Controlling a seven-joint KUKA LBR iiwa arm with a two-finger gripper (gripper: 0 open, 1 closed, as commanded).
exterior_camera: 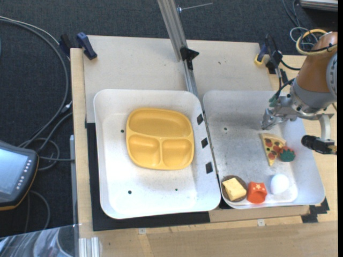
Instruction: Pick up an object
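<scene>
The gripper (269, 120) is hovering over the right bin (236, 143), its state impossible to tell, just beyond the pizza slice (272, 145), which is lying flat beside a green piece (288, 155).

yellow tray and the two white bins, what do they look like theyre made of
Yellow tray: looks like moulded plastic, matte to slightly satin; one even colour, rounded corners and three pressed-in compartments suggest it.

Left bin and right bin: probably thin formed plastic or coated sheet, matte white; soft rounded rims point that way, and grey scuffing shows wear. The exact material can't be confirmed from above.
</scene>
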